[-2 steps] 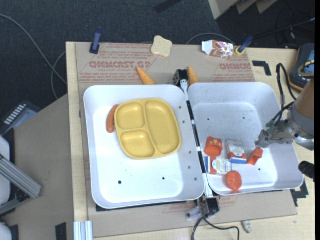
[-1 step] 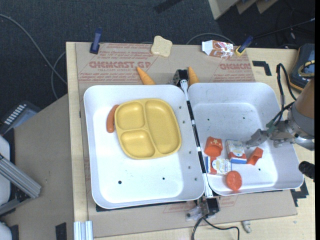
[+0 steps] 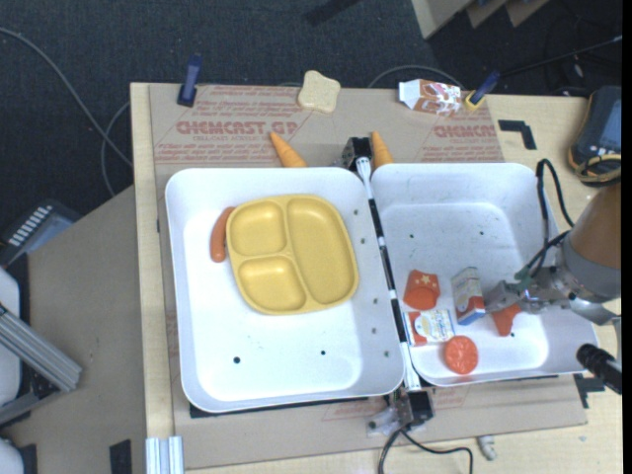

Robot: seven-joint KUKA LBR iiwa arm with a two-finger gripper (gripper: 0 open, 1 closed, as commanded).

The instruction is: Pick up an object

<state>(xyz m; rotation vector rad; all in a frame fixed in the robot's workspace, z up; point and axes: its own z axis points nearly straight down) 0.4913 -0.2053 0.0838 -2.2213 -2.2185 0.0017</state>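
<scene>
Right bin's (image 3: pixel 444 191) far half lies bare; toys (image 3: pixel 439 324) crowd its near end; yellow tray (image 3: pixel 291 253) fills left bin (image 3: pixel 286 378)

— What are the two shallow white plastic bins (image 3: pixel 197 294) like?
— Smooth, with a soft sheen. The yellow three-compartment plastic tray (image 3: pixel 293 253) in the left one looks matt.
— And under them?
— A pale wooden table (image 3: pixel 158 146) with a brown printed cardboard sheet (image 3: pixel 237 126) on it, dull and papery.
— The small things in the right bin?
— The round red tomato-like toy (image 3: pixel 460 354) is glossy plastic. The white and red printed packet (image 3: pixel 432 325) looks like shiny foil or paper.
</scene>
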